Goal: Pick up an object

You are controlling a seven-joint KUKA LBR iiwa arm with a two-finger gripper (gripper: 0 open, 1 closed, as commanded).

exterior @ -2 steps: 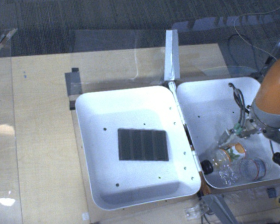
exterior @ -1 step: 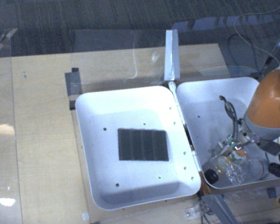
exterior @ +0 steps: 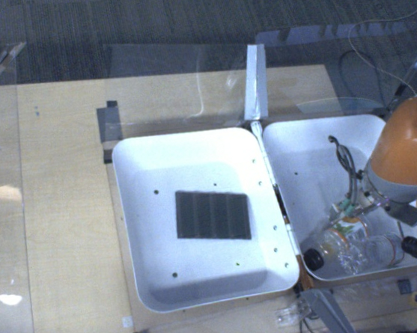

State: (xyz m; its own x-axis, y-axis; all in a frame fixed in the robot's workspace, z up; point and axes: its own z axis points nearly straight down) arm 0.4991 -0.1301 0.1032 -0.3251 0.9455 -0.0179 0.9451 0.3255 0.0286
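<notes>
A clear plastic bottle (exterior: 332, 248) with a black cap lies on its side at the front of the right bin (exterior: 306, 165). Another clear, cup-like item (exterior: 381, 251) rests just to its right. My gripper (exterior: 349, 215) reaches down from the orange-banded wrist (exterior: 409, 151) and hangs directly over the clear items, close to the bottle's body. The transparent plastic and the wrist's wiring blur the gripper's tip. A dark ribbed rectangular pad (exterior: 212, 215) lies flat in the middle of the left bin (exterior: 137, 171).
A low divider wall (exterior: 273, 192) separates the two bins. A grey upright bar (exterior: 254, 81) stands behind their junction. Cables (exterior: 340, 155) trail across the right bin's back part. Wooden bench (exterior: 56, 218) stretches out to the left.
</notes>
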